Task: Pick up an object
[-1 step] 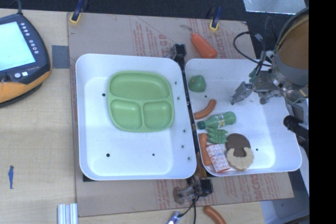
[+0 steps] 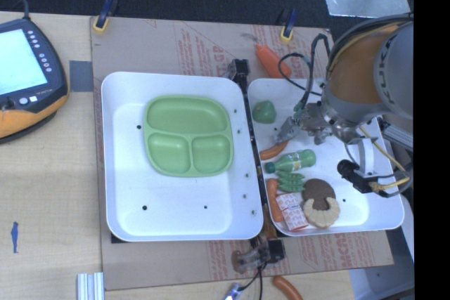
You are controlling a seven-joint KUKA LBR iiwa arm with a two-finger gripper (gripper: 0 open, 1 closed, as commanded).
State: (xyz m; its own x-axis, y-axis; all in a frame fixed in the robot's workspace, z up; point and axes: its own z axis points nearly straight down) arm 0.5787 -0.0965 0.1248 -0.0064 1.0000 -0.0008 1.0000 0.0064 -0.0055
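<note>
Wooden bench w/ brown cardboard sheet across its middle. On the sheet: 2 white bins, left bin & right bin, side by side, touching. Teach pendant at bench's left edge.

Divided plate is lying in the left bin. Bottle, cookie and packet are lying in the right bin, cookie nearest.
</note>
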